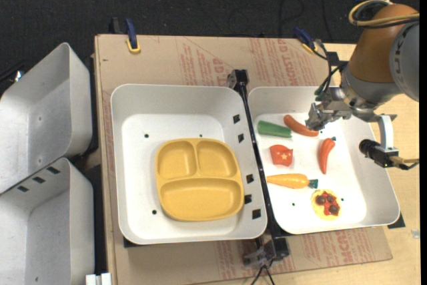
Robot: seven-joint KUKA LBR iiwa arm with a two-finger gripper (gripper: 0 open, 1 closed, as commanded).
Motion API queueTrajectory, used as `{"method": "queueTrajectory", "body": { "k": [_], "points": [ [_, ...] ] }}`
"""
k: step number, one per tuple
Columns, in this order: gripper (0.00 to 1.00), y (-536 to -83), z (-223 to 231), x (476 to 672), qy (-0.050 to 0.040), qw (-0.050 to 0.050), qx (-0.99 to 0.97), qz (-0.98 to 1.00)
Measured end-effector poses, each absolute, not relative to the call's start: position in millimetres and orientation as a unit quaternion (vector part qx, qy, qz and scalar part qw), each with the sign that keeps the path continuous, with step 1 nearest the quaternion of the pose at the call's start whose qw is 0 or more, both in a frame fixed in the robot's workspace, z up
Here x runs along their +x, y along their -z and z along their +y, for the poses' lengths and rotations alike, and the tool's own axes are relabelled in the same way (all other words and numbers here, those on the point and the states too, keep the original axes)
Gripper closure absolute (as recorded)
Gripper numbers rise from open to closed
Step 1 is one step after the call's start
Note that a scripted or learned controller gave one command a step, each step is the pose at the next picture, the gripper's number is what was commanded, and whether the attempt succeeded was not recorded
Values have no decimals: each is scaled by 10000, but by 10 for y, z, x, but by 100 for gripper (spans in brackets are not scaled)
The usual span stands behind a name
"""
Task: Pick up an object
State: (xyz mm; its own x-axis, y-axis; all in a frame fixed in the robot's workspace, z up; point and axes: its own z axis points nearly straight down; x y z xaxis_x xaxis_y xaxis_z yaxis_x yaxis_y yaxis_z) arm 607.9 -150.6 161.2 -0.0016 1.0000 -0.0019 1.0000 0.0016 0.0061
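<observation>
Camera view showed the gripper (319, 118) low over the right bin (373, 210), at the sausage (300, 125). Risk: the sausage lay just beside the green piece (275, 129), so an off-centre closure could push it aside. The arm reached in from the right, wrist angled down. Claw state could not be determined.

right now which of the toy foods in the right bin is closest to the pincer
The long orange-red plastic sausage along the bin's far side: its right end lies just under the pincer. The green piece, red pepper and the others lie farther off.
</observation>
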Motion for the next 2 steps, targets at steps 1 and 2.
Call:
{"method": "queueTrajectory", "body": {
  "k": [1,2],
  "points": [
    [100,-2225,-1430,6100,-20,31,7058,7084],
    [100,-2665,-1432,6114,-16,31,7060,7082]
  ]
}}
